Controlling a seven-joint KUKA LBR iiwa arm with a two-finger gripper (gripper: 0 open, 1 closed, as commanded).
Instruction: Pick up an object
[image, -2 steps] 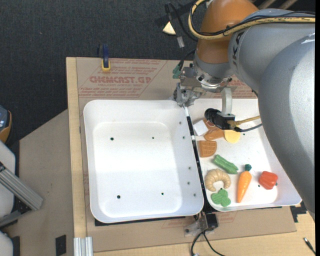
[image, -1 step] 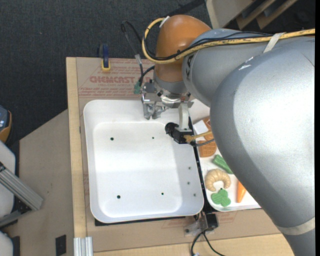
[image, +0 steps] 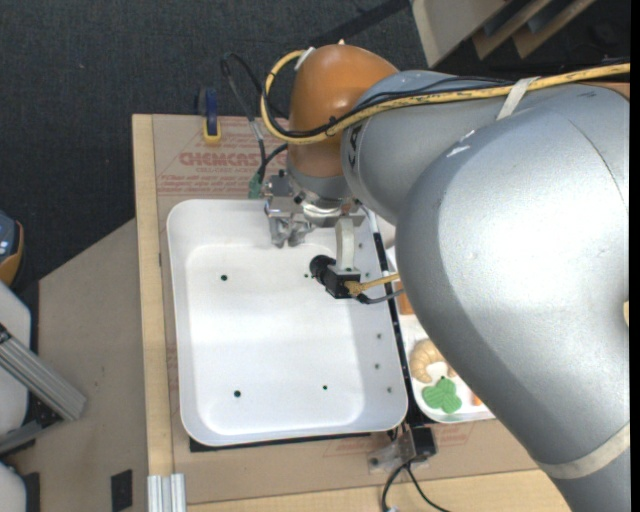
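Observation:
My gripper (image: 286, 234) hangs over the far edge of the left white bin (image: 200, 330), near its back middle, below the orange wrist band. I see nothing between its tips. In the right bin (image: 415, 385), mostly hidden under the grey arm, lie a green object (image: 441, 397) and a tan, rounded object (image: 427, 354) at the near left corner. A bit of orange (image: 476, 401) peeks out beside the green one. The gripper is well apart from these things, up and to their left.
The big grey arm (image: 500, 250) covers most of the right bin. The left bin's floor shows a few small dark dots. A brown cardboard sheet (image: 150, 300) lies under the bins, with a blue clamp (image: 211, 112) at its far edge.

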